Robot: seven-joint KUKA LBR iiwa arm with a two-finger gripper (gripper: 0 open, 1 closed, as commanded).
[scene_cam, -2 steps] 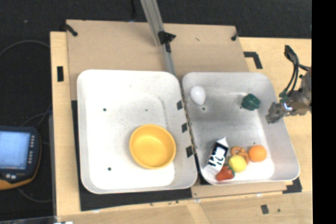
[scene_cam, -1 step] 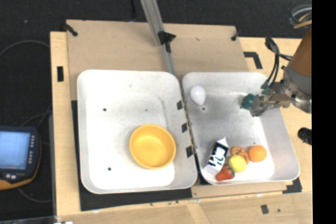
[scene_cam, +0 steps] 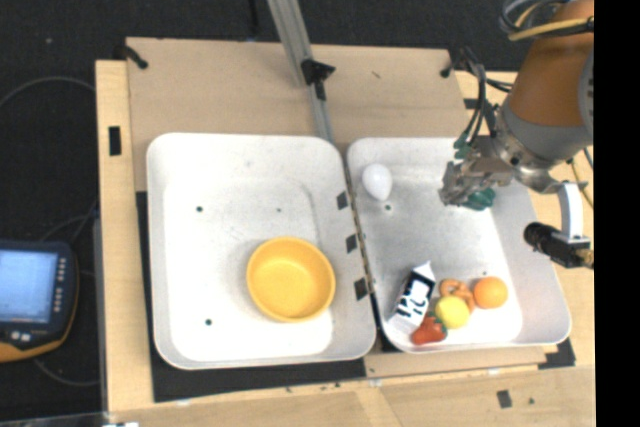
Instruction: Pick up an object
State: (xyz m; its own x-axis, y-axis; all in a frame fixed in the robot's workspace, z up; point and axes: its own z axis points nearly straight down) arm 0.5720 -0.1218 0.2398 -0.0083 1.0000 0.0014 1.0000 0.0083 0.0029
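Note:
My gripper [scene_cam: 463,189] hangs low over the far right part of the right bin [scene_cam: 430,245]. A small teal object [scene_cam: 482,199] peeks out right beside the gripper's tip, touching or nearly touching it; I cannot tell whether it is held. A white egg-shaped object [scene_cam: 376,181] lies at the bin's far left. Along the near edge sit a white and black carton [scene_cam: 414,297], an orange [scene_cam: 490,292], a yellow fruit [scene_cam: 453,312], a peach-coloured fruit [scene_cam: 453,290] and a red one [scene_cam: 430,332].
The left bin [scene_cam: 200,185] holds a yellow bowl [scene_cam: 290,278] near its front right. A grey metal pole [scene_cam: 290,25] slants up from between the bins. A handheld screen [scene_cam: 35,290] lies off the bench at the left.

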